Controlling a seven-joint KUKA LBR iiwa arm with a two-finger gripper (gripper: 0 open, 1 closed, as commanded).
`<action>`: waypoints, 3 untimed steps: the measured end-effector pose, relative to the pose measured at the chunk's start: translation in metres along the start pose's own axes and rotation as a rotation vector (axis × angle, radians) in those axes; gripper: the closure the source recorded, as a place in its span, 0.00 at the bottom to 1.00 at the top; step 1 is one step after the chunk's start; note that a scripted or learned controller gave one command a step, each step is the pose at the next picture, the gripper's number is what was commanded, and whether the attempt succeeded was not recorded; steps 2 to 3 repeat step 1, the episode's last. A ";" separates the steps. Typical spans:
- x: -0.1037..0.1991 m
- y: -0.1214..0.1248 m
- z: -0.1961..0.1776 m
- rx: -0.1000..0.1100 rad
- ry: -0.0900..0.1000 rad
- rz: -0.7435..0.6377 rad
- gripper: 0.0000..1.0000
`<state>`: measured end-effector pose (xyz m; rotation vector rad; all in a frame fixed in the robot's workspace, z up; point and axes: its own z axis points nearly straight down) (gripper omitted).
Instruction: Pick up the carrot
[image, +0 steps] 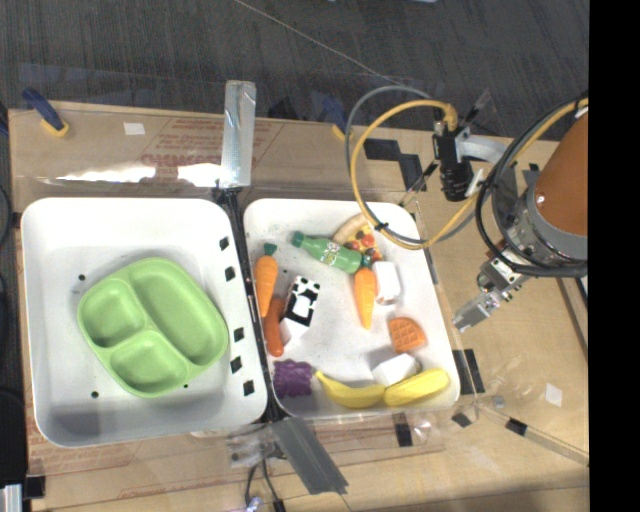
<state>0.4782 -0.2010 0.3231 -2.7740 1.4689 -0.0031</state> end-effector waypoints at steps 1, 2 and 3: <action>0.017 -0.023 -0.002 -0.001 0.000 -0.107 1.00; 0.017 -0.023 -0.002 -0.001 0.000 -0.107 1.00; 0.017 -0.023 -0.002 -0.001 0.000 -0.107 1.00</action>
